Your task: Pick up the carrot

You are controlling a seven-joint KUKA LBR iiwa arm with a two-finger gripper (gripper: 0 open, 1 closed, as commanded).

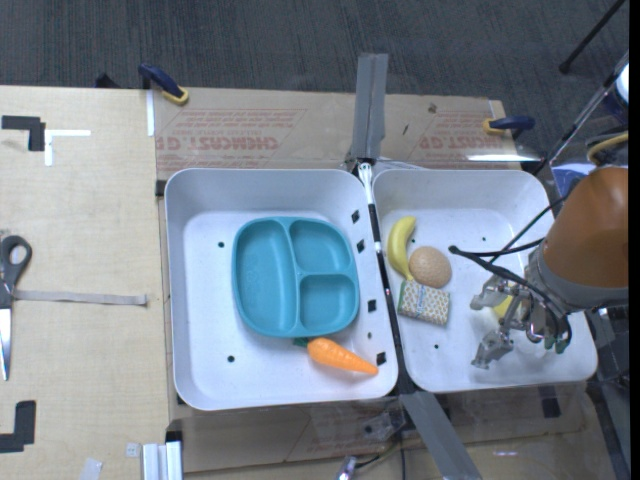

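A dark grey carpeted floor (300, 18) filled the top of the view, well beyond the pincer. A pale wooden bench top (75, 268) stretched far to the pincer's left side of the view, with black corner marks (25, 133) and a strip of grey tape (80, 298) on it. A pair of grey-handled scissors (10, 298) lay at the far left edge. A brown printed cardboard sheet (270, 133) lay under the bins, held by blue-and-yellow clamps (163, 83). A grey metal bar (370, 103) ran up from between the bins.

Carrot (342, 357) tight against tray (296, 275)
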